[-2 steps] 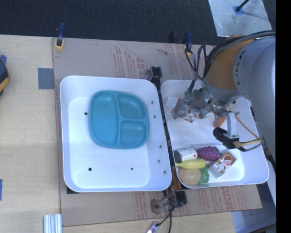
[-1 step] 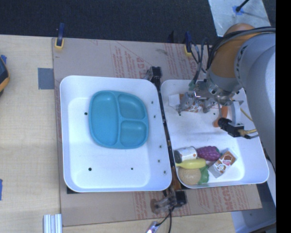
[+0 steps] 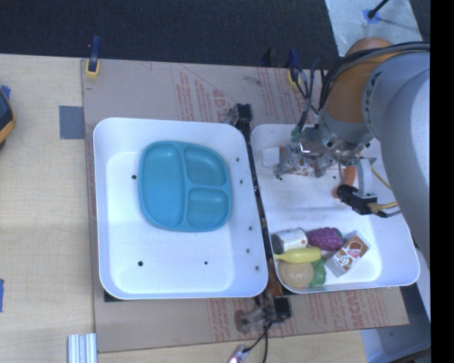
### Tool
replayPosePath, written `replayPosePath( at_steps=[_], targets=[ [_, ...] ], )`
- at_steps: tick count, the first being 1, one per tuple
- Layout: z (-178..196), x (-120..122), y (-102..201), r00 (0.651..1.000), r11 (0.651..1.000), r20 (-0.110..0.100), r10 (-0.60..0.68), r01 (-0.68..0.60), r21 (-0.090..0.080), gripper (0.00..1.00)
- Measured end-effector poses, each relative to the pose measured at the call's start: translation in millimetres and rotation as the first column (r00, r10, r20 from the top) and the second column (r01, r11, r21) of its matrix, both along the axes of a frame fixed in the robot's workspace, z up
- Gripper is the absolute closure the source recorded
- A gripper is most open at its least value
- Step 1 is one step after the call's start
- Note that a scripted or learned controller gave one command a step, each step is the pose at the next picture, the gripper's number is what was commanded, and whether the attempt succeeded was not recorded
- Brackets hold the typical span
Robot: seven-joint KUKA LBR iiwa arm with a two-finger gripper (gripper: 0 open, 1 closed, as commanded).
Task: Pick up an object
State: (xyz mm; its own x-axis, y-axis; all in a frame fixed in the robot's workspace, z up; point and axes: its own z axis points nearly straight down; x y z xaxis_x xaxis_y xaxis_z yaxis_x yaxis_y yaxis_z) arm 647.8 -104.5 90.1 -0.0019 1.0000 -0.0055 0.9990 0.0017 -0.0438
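The things to be picked up make a small heap of toy food: a small tin [image 3: 290,240] with a white and red label lying on its side, a bunch of purple grapes [image 3: 325,238] just beside it, a yellow banana [image 3: 299,255] lying under both of them in the view, a small carton [image 3: 349,253] printed in red and white, a round tan lump [image 3: 293,274], and a green piece [image 3: 318,275] touching that lump. All of them are crowded together in the near corner of the right bin [image 3: 303,203], whose middle is bare white. The left bin [image 3: 106,203] holds a blue plate [image 3: 186,185] with three compartments, lying flat toward its far side. Both bins sit side by side on the wooden tabletop [image 3: 30,225]. The pincer [image 3: 306,157] is low over the far end of the right bin, near its far rim, well apart from the heap, with the bare floor of the bin between them. Whether it is released or clenched cannot be told, and nothing is seen in its grasp.
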Motion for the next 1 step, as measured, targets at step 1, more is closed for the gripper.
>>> replayPosePath(
  at_steps=[1],
  targets=[
    [0.0, 0.1, 0.9, 1.0, 1.0, 0.0, 0.001, -0.001, 0.0, 0.0]
  ],
)
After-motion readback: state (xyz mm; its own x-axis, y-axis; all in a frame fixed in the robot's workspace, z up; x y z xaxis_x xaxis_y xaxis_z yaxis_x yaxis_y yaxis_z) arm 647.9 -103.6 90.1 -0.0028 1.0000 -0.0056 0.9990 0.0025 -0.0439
